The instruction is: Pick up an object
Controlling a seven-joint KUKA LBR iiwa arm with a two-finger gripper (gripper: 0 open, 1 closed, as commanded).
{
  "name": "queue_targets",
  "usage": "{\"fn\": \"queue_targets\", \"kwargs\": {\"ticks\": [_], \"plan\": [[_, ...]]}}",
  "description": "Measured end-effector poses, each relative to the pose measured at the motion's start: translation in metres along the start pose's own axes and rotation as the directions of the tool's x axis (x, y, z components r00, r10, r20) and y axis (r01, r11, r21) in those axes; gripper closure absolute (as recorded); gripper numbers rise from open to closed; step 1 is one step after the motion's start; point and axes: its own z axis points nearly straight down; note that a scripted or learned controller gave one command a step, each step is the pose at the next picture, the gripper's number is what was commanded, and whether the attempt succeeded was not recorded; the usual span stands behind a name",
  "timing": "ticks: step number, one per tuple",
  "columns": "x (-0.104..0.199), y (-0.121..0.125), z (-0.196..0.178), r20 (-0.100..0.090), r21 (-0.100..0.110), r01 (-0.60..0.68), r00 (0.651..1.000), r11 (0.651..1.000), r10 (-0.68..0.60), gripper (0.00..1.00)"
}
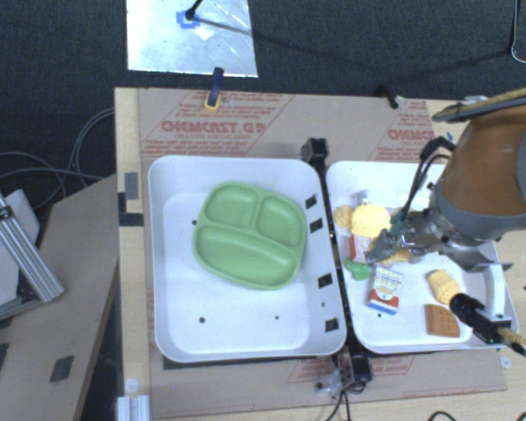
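jaws low in the right bin, over the item cluster near its left wall; can't tell if open or closed. yellow toy just beside them, small carton below. green divided plate in left bin.

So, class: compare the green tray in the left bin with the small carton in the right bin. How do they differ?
The tray is plain green; the carton is white with red and blue print. The tray is far larger, filling much of its bin; the carton is small. The tray lies alone; the carton sits among other items. Both lie flat on a white bin floor.
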Motion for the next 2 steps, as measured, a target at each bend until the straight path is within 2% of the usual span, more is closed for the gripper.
{"fn": "queue_targets", "kwargs": {"ticks": [1, 2], "plan": [[0.014, -0.004, 0.011, -0.001, 0.002, 0.001, 1.0, 1.0, -0.001, 1.0], [0.002, -0.006, 0.012, 0.0, 0.002, -0.005, 1.0, 1.0, 0.005, 1.0]]}}
